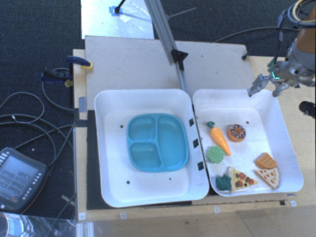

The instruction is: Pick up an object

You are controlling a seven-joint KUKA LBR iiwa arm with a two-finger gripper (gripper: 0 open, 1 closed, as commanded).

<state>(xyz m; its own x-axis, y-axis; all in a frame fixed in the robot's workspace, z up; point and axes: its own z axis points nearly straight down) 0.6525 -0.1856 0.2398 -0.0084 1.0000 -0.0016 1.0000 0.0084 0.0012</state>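
The jaws (pixel 267 84) hang over the far right corner of the right bin (pixel 281 117), spread apart with nothing between them, their two grey fingertips (pixel 255 89) just above the bin's far rim. All the toy food lies in that right bin, well apart from the jaws and nearer the camera. Closest to them is a small chocolate doughnut (pixel 236 133) with pink sprinkles, lying flat toward the middle of the bin. Just left of the doughnut lies an orange carrot (pixel 218 138) with a dark green top, set at a slant with the top pointing to the far left. Touching the carrot's near end is a round green bumpy piece (pixel 215 154), perhaps a lettuce or cabbage slice. Toward the bin's near right corner sit an orange waffle-like piece (pixel 265 161) and, just below it, a tan triangular sandwich wedge (pixel 269 177). Along the near wall lies a pizza slice (pixel 241 178) with red toppings, and a dark green broccoli-like piece (pixel 223 182) touches its left end. The left bin (pixel 108 132) stands beside the right one, their walls meeting, and holds a turquoise divided plate (pixel 158 142) with three compartments, lying flat near the bin's middle. Both bins rest on the pale tabletop (pixel 133 63).
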